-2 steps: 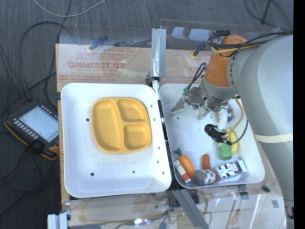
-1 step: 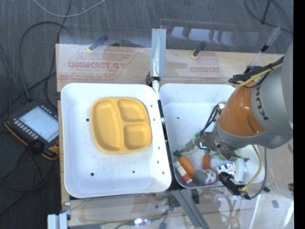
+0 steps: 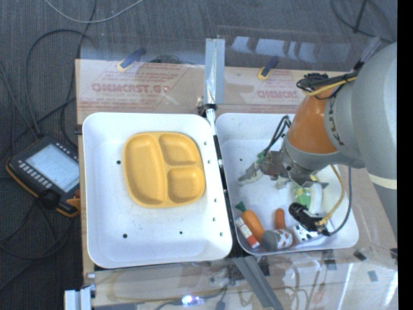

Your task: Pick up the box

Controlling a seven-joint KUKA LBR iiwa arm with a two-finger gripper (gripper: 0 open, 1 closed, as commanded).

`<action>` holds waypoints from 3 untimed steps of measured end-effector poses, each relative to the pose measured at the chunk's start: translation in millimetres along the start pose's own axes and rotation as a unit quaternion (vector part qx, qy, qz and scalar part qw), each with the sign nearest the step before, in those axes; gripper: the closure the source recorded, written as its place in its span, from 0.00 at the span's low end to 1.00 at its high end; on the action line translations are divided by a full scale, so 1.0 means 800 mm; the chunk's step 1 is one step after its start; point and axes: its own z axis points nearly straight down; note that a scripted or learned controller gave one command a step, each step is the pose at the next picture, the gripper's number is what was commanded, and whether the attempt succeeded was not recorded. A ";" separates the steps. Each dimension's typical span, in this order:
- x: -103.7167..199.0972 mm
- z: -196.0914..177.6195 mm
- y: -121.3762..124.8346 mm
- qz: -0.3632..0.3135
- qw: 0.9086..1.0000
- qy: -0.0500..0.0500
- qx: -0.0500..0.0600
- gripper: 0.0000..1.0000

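the end effector (image 3: pixel 258 171) hangs low over the middle of the right bin (image 3: pixel 227 134), right of frame centre; whether it is released or clenched i cannot tell. the box (image 3: pixel 246 229) seems to be the small red-and-white carton near the lower left corner of that bin, touching a carrot (image 3: pixel 252 221). the yellow tray (image 3: pixel 164 168) lies in the left bin (image 3: pixel 97 237). a good try would centre over the carton, line up across its narrow sides, and descend clear of the carrot.
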 end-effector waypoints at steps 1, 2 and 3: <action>-0.018 0.002 0.082 -0.042 0.999 0.000 0.000 0.00; 0.006 0.003 0.144 -0.072 0.997 0.000 0.002 0.00; 0.007 0.000 0.033 -0.156 0.988 0.001 0.002 0.00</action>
